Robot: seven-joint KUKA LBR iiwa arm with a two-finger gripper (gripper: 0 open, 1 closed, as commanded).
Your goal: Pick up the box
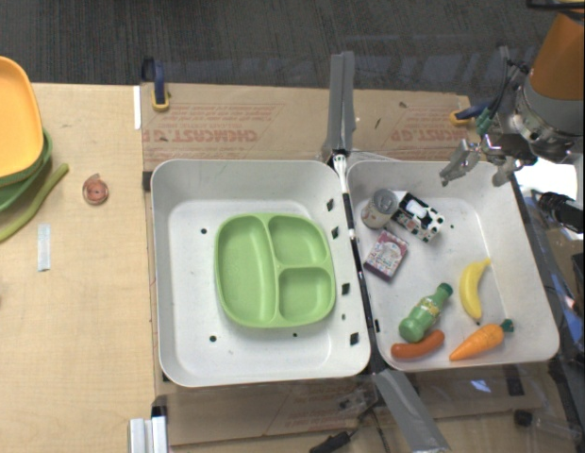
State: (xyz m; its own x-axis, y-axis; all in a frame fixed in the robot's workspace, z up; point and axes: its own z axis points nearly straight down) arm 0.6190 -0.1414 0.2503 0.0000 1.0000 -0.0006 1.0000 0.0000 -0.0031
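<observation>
So, small pink-purple printed carton box (386, 254) lies flat in right white bin (528, 253), around 9 o'clock of bin centre, just beside grey can. Probably light, thin cardboard, crushable; grip across short edges, gently. Gripper (481, 161) hovers over bin's 1 o'clock corner, fingers spread wide, nothing between them, well apart from box.

Red print on the cardboard sheet (274, 125) behind the bins, upside down, apparently "CHEMCAST GP"

Even bright overhead light, soft shadows inside white bins (170, 281), sharp focus, no glare
</observation>
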